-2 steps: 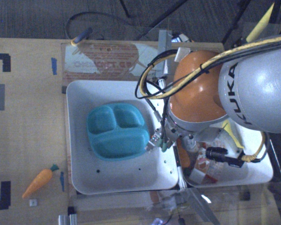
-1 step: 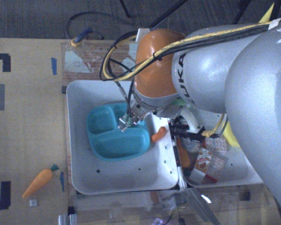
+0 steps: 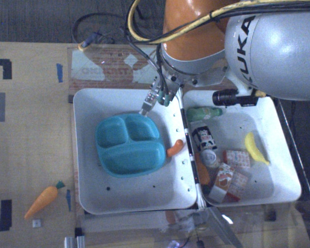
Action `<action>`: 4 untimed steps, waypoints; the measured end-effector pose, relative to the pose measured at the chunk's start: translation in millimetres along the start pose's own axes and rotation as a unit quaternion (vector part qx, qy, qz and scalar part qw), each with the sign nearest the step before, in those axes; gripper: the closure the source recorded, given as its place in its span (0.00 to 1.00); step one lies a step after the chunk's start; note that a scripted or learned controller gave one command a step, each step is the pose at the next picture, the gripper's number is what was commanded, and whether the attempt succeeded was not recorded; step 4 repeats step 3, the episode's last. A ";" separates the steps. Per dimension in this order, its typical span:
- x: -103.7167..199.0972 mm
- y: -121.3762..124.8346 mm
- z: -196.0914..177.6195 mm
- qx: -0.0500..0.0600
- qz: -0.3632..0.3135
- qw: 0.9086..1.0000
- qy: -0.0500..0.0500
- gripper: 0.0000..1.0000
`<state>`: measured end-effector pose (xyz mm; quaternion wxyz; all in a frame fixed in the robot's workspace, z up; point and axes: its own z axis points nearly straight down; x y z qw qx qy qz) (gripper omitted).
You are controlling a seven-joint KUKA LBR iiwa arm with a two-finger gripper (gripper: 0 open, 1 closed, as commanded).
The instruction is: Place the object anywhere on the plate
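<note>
- The blue three-compartment plastic plate [image 3: 129,150] lay in the shallow white left bin [image 3: 88,190], and I took it as my landmark.
- The jaws [image 3: 147,106] hung just over the plate's far edge; whether they were open or closed, I could not tell.
- The small orange sausage-shaped object [image 3: 175,148] lay just off the plate's right rim, seemingly touching it, long axis slanting up toward the divider.
- It lay below and right of the jaws.
- Room looked tight: the plate on one side, the bin wall on the other.
</note>
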<state>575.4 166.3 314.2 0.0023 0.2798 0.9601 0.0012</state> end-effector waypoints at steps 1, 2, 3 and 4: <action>26.9 -47.3 87.0 0.001 0.017 1.000 0.002 1.00; 20.0 -139.5 129.1 0.001 -0.031 1.000 0.002 1.00; -38.9 -64.9 112.9 0.000 -0.013 1.000 0.000 1.00; -38.9 -64.9 112.9 0.000 -0.013 1.000 0.000 1.00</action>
